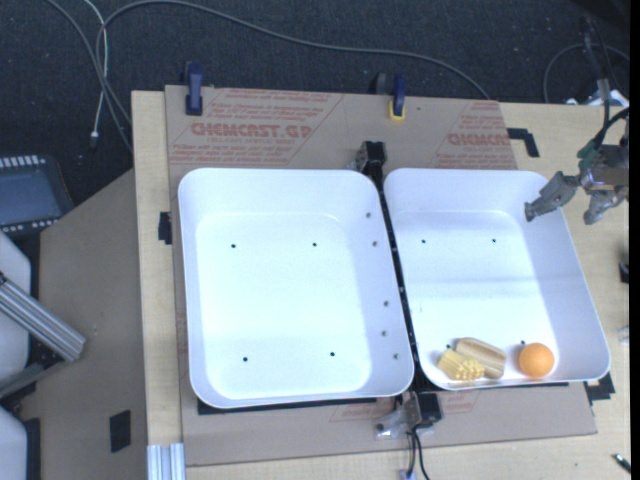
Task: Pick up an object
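We find the gripper [567, 200] at the right bin's [500, 268] upper right corner, about 2 o'clock from its middle, fingers spread apart with nothing between them. The candidates lie along the bin's near edge, around 6 o'clock from the gripper and well apart from it: an orange ball [536, 359] at the bin's 5 o'clock, a tan roll [480, 349] near its left, and a yellow corn piece [461, 366] touching the roll's lower left. We judge the ball nearest to the gripper; the roll's long axis runs roughly 9 to 3 o'clock.
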Tool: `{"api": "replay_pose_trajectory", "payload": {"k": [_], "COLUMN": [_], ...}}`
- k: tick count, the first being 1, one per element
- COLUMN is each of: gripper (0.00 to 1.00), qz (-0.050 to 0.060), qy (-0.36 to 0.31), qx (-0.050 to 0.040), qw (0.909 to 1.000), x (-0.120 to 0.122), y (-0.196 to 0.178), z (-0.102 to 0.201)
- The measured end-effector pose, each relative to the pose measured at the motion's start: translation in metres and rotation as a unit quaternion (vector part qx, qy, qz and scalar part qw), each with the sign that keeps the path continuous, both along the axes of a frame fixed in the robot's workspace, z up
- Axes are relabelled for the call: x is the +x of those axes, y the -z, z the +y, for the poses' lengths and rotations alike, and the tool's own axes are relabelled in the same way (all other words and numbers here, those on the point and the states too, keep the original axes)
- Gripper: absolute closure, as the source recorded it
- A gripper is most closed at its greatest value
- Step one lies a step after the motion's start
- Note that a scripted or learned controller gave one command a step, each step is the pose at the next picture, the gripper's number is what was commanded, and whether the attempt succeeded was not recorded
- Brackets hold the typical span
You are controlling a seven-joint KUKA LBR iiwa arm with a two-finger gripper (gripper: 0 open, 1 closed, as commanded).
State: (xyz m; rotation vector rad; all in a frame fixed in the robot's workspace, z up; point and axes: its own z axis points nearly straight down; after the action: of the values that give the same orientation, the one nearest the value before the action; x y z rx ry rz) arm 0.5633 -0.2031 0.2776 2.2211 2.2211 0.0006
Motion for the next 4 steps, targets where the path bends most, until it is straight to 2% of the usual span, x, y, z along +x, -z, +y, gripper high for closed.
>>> {"api": "replay_pose_trajectory", "payload": {"k": [1, 2, 4], "gripper": [1.00, 1.00, 1.00], "qz": [-0.001, 0.001, 0.000], "qy": [0.000, -0.002, -0.002], "qx": [-0.0002, 0.0005, 0.0005], "qw": [1.0000, 1.0000, 1.0000], "x": [0.000, 0.037, 0.032], "y": [-0.011, 0.006, 0.034], "z": [0.000, 0.037, 0.112]}}
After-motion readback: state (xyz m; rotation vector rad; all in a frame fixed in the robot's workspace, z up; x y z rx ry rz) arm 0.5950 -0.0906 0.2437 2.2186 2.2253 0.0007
